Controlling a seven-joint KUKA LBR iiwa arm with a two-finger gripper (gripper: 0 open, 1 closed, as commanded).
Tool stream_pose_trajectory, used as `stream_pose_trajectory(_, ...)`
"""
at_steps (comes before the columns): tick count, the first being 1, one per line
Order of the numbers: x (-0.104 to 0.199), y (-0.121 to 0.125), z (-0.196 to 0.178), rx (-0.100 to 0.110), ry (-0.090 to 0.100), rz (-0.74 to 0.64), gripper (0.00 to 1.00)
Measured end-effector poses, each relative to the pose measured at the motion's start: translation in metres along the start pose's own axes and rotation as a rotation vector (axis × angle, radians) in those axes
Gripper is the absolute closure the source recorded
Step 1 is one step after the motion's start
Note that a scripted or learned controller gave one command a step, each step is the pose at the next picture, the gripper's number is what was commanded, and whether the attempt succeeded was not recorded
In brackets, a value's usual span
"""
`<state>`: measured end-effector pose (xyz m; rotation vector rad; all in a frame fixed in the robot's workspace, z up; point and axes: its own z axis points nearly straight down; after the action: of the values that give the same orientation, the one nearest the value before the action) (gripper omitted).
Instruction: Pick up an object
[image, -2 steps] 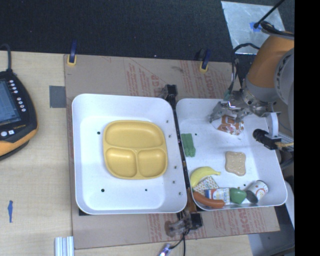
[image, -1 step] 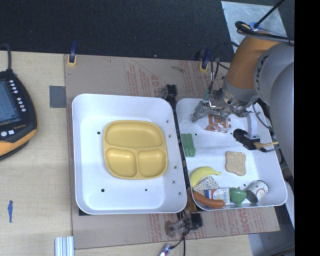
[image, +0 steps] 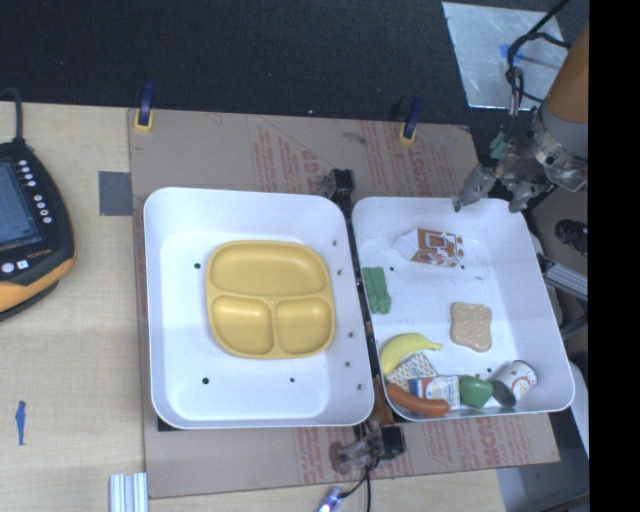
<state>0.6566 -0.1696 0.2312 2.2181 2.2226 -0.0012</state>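
Observation:
My gripper (image: 492, 196) hangs open over the far right corner of the right bin (image: 535, 280), with nothing between its fingers. In that bin lie a white packet with a red print (image: 437, 246), a green block (image: 377, 290), a tan slice of toast (image: 471, 326), a yellow banana (image: 405, 350), a red sausage (image: 418, 403), a small carton (image: 441, 388), a green piece (image: 477, 391) and a can on its side (image: 515, 379). The packet is the nearest thing to the gripper, below and to its left.
The left bin (image: 170, 350) holds a yellow divided plate (image: 270, 298). An orange and black teach pendant (image: 25, 225) lies at the left edge of the bench. Clamps (image: 145, 118) hold the brown board at its far edge.

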Motion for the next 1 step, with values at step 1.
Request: stream_pose_trajectory(1,0.0448,-0.0706,0.0869,0.007,0.002,-0.002,0.00)
